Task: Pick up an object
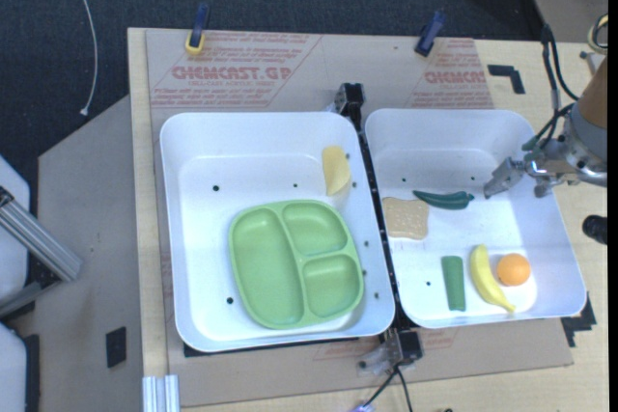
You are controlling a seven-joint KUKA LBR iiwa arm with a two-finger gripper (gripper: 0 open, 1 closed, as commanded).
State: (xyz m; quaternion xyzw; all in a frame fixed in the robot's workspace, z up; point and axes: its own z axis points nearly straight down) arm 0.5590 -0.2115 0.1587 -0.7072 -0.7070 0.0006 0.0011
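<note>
Approach step; hand [519, 175] hovers over right bin [550, 236], fingers apart, holding nothing; pepper [443, 199] lies nearest; next move likely calls for descent, then closure on it.

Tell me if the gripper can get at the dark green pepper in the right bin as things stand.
Probably yes. The gripper hangs just right of the green pepper, which lies on bare bin floor; the bread slice lies close below it but not between them.

One camera is looking down at a slant from above the bench [145, 207], taking in both white bins [183, 207] from fairly high.
</note>
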